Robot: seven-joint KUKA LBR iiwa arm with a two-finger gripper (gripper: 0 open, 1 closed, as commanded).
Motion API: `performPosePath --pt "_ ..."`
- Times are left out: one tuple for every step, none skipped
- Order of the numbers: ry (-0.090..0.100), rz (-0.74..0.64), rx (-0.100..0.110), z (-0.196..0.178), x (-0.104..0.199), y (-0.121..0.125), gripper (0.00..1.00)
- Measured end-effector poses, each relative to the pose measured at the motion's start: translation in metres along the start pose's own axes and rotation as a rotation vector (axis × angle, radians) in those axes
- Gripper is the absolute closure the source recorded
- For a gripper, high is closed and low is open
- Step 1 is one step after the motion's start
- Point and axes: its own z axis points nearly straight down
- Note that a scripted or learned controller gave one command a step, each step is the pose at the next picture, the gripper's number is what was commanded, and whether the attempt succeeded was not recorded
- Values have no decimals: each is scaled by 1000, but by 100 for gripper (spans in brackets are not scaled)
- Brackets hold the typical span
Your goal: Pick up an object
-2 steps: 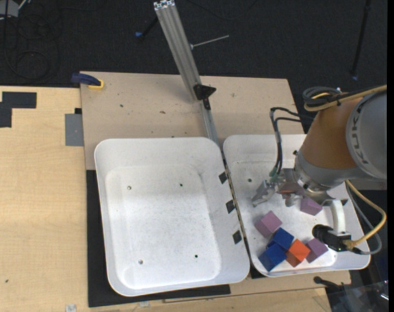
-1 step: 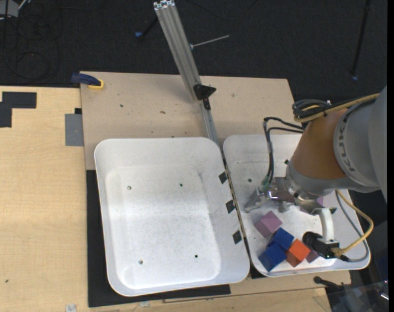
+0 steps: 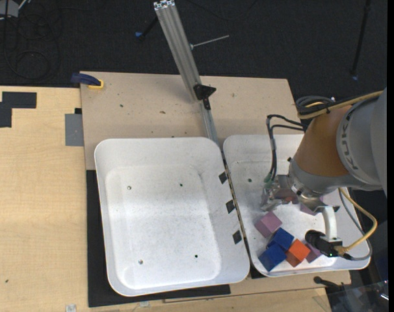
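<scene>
Left white bin (image 3: 119,174) beside the right bin (image 3: 246,151), gripper (image 3: 273,197) low inside the right bin, grip state cannot be told, pink block (image 3: 269,223) just below it, blue blocks (image 3: 275,247), orange block (image 3: 298,253) rightmost.

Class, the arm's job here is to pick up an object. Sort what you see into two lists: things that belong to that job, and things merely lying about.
Belongs to the job:
- small purple block
- blue blocks
- orange block
- right-hand shallow white bin holding them
- gripper

Lying about:
- left-hand shallow white bin
- slanted aluminium rail
- blue-and-yellow clamp
</scene>
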Motion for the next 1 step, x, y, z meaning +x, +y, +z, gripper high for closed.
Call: performPosePath --pt "-3 1 -5 -48 -10 3 100"
